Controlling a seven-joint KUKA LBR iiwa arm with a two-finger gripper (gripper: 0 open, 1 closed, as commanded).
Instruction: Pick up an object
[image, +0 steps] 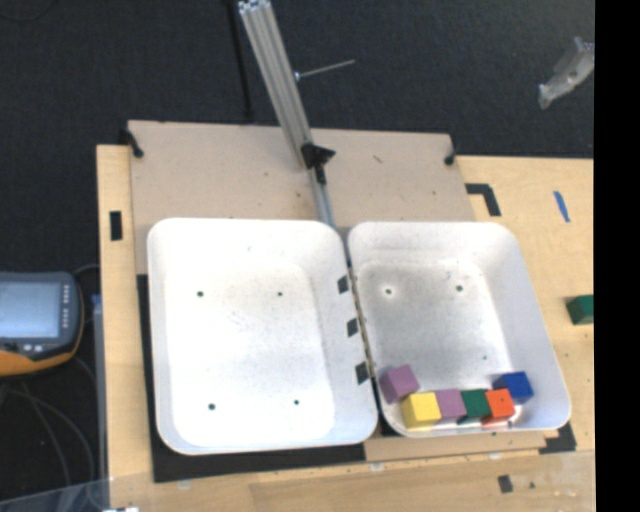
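Bright, even overhead light, soft shadows, slightly blurred and grainy, dark surroundings.

Blocks along right bin's near wall, left bin alongside

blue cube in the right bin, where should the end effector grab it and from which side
Grip the blue cube across its far and right faces' opposite pairs, coming straight down from above. It sits at the right end of the block row near the right bin front wall, with the orange cube close at its front-left, so the far-near faces look freest.
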